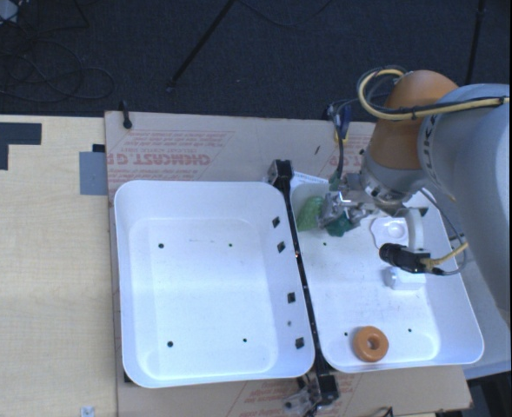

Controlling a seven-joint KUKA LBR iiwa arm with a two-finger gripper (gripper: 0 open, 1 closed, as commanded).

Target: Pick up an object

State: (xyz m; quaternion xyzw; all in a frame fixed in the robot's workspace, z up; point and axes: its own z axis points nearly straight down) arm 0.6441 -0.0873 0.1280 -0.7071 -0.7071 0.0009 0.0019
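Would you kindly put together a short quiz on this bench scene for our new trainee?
1. True or false: the orange ring lies in the right bin.
2. Multiple choice: which thing is closest to the tool? A) the orange ring B) the green object C) a blue cup
3. Fill in the blank: the arm reaches in from the view's ____ side.

Key: 1 true; 2 B; 3 right.
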